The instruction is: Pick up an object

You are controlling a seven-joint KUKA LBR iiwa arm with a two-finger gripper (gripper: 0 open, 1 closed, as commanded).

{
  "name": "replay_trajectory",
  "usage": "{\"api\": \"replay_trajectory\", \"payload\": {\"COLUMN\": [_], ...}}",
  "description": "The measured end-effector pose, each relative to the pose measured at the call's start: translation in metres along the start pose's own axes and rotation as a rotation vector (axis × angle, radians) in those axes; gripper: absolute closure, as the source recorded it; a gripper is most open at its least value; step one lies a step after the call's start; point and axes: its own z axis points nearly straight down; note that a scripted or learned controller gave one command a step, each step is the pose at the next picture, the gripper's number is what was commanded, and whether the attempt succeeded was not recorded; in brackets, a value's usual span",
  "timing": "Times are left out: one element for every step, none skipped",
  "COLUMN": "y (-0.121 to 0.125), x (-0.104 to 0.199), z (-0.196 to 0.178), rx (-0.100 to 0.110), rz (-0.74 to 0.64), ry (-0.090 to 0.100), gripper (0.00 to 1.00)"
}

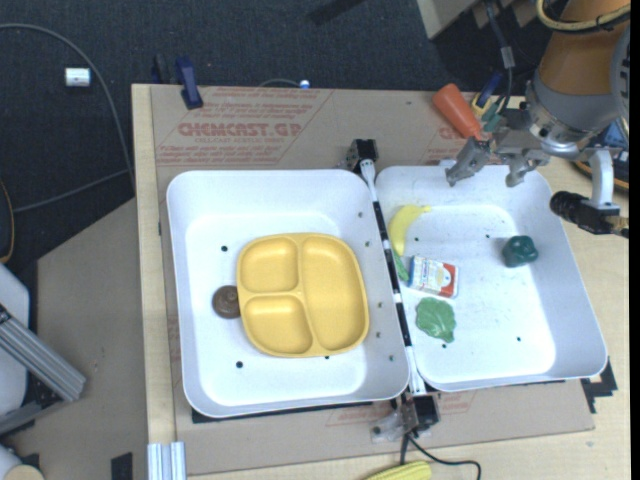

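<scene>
While poised above the right shallow white bin's (560, 358) far rim, two-finger metal gripper (493, 168) with fingers spread, clear of dark green lump (519, 251).

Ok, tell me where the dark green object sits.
The dark green object lies in the right bin, near its right wall, apart from the other items clustered at that bin's left side.

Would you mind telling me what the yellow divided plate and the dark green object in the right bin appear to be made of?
The yellow divided plate looks like moulded plastic with a matte finish: even colour, soft rounded rims, no sharp glare. The dark green object is small and too blurred to judge; its dull, lumpy look suggests plastic or rubber, perhaps a toy.
</scene>
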Motion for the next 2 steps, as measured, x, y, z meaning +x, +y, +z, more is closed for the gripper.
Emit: {"api": "replay_trajectory", "payload": {"y": [-0.060, -0.117], "x": [0.007, 0.013], "z": [0.106, 0.149], "rx": [0.002, 0.002], "rz": [0.002, 0.001], "ry": [0.000, 0.001], "gripper": [0.00, 0.00]}}
